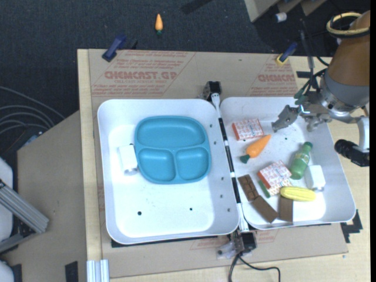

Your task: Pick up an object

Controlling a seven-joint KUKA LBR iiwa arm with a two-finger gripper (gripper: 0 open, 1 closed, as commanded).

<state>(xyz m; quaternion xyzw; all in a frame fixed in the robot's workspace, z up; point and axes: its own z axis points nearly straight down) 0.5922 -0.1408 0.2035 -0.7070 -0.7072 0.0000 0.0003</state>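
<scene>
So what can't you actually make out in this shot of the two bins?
- Gripper, camera view: small and blurred, so its finger state is unclear.
- Arm: cut off by the right edge.
- Printed cartons and: lettering too small to read.
- White item beside the blue divided tray: washed out against the left bin.
- Brown bars: identity unclear.

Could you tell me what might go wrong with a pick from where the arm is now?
The end effector hovers over the upper right bin, so a straight descent may close on nothing. Lower down, the green bottle, corn cob and printed box lie crowded together; a grasp there could nudge or catch a neighbour. The carrot is tapered and might slip.
</scene>
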